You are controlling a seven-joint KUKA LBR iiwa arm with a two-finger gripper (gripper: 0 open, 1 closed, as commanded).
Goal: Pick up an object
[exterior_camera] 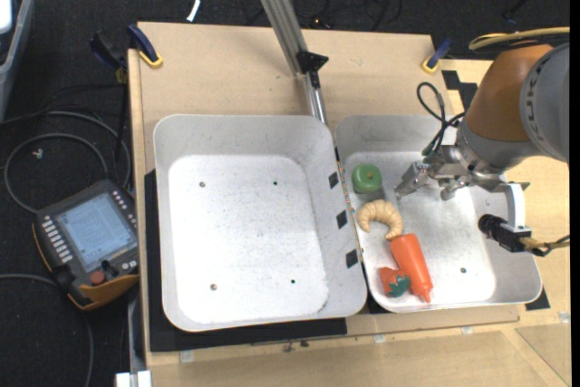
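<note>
- The gripper [410, 184] hangs over the right bin [471, 285] at centre-right of the frame; its fingers stand a little apart with nothing between them.
- The green round object [367, 178] lies near that bin's left wall, just left of the gripper.
- The beige croissant [381, 215] lies below the green one.
- The orange carrot [412, 265] slants toward lower right, touching the croissant.
- The left bin [181, 149] sits at frame centre-left.

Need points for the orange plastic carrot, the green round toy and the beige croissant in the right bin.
orange plastic carrot [412, 263]: camera view, middle of its body.
green round toy [367, 178]: camera view, centre of its top face.
beige croissant [380, 216]: camera view, crest of its arch.
</note>
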